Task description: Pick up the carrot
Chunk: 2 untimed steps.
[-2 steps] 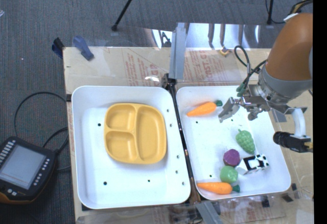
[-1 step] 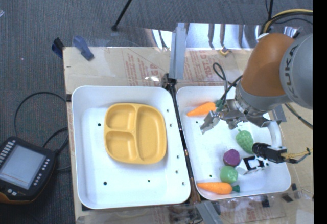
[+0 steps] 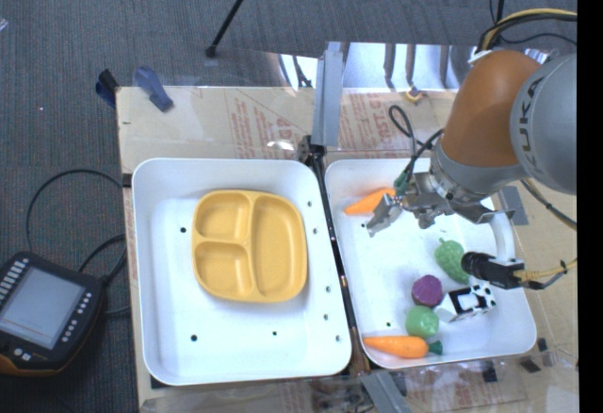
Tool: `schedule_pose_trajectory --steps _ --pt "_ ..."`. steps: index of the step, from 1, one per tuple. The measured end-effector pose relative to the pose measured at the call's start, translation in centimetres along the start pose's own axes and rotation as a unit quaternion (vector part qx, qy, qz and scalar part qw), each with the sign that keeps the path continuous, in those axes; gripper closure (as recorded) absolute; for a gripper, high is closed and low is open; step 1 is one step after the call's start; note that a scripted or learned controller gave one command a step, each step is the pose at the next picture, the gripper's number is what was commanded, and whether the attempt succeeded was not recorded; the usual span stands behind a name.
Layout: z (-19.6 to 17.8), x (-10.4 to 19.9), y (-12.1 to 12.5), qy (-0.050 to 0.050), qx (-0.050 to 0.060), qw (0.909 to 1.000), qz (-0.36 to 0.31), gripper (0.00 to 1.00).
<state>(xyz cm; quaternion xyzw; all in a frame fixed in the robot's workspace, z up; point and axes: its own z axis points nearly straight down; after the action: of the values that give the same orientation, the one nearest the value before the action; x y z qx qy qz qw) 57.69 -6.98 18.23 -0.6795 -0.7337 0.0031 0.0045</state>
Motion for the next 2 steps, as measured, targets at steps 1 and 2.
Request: schedule_pose_trajectory --steps 1,2 --pt "5.4 -2.2 6.1 0.0 0.002 1.0 0.002 0.0" --pt "8.2 -3.0 6.4 0.0 0.001 1.0 0.002 0.0"
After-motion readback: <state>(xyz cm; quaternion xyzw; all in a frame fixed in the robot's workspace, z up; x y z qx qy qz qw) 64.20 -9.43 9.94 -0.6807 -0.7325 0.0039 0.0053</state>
